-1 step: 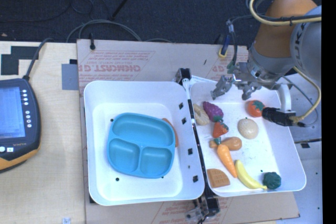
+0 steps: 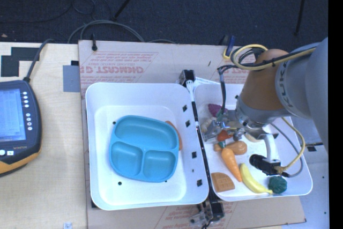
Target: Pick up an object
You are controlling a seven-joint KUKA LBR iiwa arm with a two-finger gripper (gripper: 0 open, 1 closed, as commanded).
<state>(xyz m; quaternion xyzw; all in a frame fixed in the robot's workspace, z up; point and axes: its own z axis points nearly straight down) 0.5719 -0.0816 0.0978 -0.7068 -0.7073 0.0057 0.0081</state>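
Object: nothing that I can see is held. The likeliest pick is the round orange-brown piece [image 2: 237, 147], just below and right of the tool [image 2: 221, 128].
Tool: low in the right bin [image 2: 300, 186], near the wall between the bins. I cannot tell whether it is apart or together.
Risk: things crowd beneath the tool, so I judge a descent could shove the carrot aside or clip that wall and close on nothing.
Bins: two, the left bin [image 2: 102, 169] beyond the wall.
Blue tray [image 2: 143, 147]: one, well left of the tool.
Carrot [image 2: 231, 162]: one, below the tool.
Banana [image 2: 252, 179]: one, lower right.
Bread slice [image 2: 222, 182]: one, farther below.
Green piece [image 2: 278, 185]: one, farthest right.
Purple piece [image 2: 216, 110]: one, just above.
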